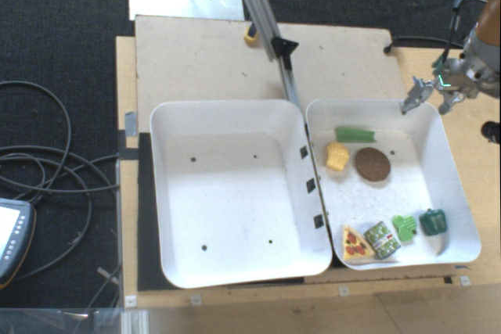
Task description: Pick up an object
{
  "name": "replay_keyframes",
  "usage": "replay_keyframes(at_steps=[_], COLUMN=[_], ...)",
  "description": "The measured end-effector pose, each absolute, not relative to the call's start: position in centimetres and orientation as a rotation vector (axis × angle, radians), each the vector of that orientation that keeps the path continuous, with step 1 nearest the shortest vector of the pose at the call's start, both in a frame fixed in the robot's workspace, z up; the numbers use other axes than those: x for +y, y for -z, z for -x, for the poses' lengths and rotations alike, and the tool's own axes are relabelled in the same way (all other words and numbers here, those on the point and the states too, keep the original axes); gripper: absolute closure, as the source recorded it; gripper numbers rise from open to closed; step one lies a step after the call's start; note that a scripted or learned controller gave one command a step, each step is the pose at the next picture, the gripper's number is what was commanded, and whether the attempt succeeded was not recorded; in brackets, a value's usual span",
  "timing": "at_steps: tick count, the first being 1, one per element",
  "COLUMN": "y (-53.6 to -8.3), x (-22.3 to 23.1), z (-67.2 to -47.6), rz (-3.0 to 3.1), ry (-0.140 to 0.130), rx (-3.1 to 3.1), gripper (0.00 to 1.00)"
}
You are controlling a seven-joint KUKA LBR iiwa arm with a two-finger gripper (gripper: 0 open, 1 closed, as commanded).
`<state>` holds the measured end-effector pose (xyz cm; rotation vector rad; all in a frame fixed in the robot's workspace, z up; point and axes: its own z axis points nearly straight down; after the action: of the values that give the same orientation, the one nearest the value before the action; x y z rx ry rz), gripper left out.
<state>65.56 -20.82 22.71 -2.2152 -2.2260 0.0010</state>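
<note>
Looking down, we saw our gripper (429,95) at two o'clock, just over the top corner of the right bin (454,168). Its two fingers were spread apart with nothing between them. Near the bin's top lay a green stick (356,134), a yellow corn piece (337,157) and a brown cookie (373,164). At five o'clock sat a pizza slice (355,244), a green box (382,239) and a green pepper (433,222).
</note>
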Motion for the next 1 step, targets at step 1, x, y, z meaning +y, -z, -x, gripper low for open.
replay_keyframes(at_steps=[1], y=[-22.98], x=[-20.8], z=[-65.64], rz=[2.216], ry=[0.0], rx=[-2.231], gripper=[0.0])
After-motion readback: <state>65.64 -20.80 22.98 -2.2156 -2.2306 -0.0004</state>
